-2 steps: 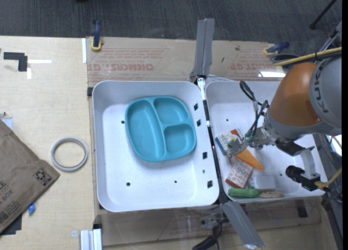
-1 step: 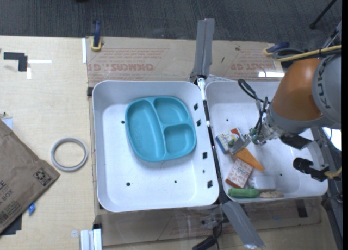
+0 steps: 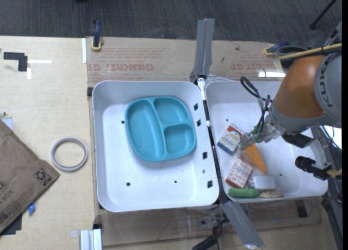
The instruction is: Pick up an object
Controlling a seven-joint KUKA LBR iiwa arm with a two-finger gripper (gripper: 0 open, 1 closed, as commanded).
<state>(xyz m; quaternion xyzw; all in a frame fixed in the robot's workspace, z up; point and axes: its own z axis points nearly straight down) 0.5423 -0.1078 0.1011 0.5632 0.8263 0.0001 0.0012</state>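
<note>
We see the gripper (image 3: 254,136) low in the right bin (image 3: 217,94), right at the upper end of an orange carrot-shaped toy (image 3: 256,157) and just beside a small blue and orange box (image 3: 230,139), but we cannot tell how the claw stands or whether it has hold of anything. We judge the pick still undone: the carrot toy, the box, a red and white packet (image 3: 239,173), a green piece (image 3: 244,193) and a white block (image 3: 264,181) all appear to lie on the bin floor, so closing and lifting remain. The left bin (image 3: 109,189) holds a teal divided plate (image 3: 161,129).
</note>
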